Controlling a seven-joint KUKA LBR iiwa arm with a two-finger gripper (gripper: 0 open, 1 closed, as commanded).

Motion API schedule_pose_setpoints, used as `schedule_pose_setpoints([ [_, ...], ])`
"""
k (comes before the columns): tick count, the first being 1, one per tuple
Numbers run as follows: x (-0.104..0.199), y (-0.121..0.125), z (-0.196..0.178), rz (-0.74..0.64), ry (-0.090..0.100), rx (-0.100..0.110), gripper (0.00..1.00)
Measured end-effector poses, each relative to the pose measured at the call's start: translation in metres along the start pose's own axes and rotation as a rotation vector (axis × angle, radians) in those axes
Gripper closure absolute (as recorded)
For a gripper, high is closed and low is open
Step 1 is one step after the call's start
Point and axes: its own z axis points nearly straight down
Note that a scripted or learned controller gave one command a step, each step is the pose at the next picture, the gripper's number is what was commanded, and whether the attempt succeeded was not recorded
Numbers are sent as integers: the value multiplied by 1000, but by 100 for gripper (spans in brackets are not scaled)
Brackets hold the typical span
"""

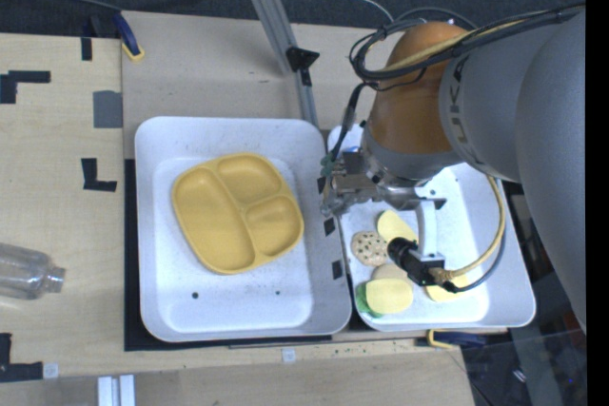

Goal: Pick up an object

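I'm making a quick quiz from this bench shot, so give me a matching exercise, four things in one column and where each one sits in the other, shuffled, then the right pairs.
Things:
1. yellow divided plate
2. round speckled cookie
3. clear plastic bottle
4. orange band on the arm

Places:
A. on the bench, outside the bins, at the view's left edge
B. above the right bin
C. in the left bin
D. in the right bin, beside pale yellow pieces

Pairs: 1-C, 2-D, 3-A, 4-B

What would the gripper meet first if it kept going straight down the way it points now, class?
Probably the left edge of the right bin, beside the cookie; the gripper hangs over the seam between bins, and depth is unclear from above.
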Motion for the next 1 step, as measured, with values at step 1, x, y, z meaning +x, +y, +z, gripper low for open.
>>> schedule_pose_setpoints([
  [1, -124, 1, 29, 8, -5, 3, 100],
])
